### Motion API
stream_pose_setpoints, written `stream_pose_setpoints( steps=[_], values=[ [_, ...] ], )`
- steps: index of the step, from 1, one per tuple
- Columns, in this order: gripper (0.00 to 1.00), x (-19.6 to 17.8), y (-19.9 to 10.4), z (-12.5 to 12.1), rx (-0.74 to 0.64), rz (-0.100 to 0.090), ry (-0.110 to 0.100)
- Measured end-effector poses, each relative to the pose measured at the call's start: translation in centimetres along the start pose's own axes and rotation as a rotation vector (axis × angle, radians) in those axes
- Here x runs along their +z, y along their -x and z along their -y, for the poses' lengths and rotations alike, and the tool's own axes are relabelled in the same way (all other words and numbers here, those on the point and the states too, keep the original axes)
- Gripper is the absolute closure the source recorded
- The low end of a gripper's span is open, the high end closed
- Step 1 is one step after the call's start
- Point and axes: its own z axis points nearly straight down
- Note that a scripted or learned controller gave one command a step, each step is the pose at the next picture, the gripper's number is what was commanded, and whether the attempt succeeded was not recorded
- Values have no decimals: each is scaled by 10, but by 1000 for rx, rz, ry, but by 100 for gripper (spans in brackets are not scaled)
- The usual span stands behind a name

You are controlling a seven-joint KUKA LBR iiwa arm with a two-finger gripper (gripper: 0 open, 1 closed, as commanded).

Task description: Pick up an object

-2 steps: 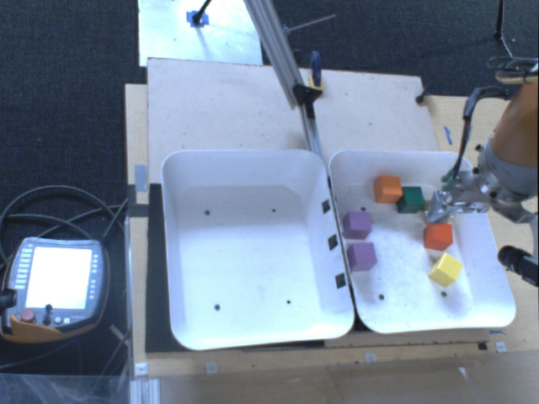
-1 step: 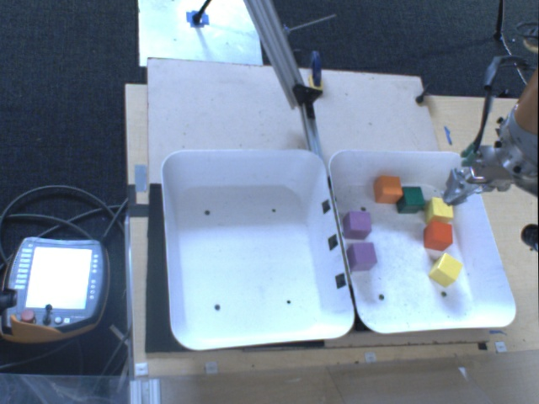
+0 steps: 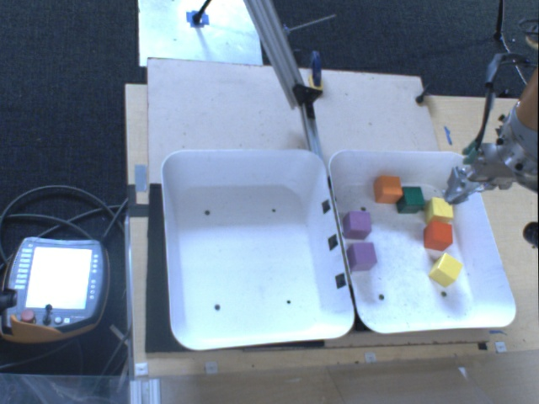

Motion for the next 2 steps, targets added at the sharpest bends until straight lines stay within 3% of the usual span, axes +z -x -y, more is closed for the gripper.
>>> stream_pose_setpoints(
  steps=[2],
  values=[
    [100, 6, -92, -7, -5, -3, -1]
  ],
)
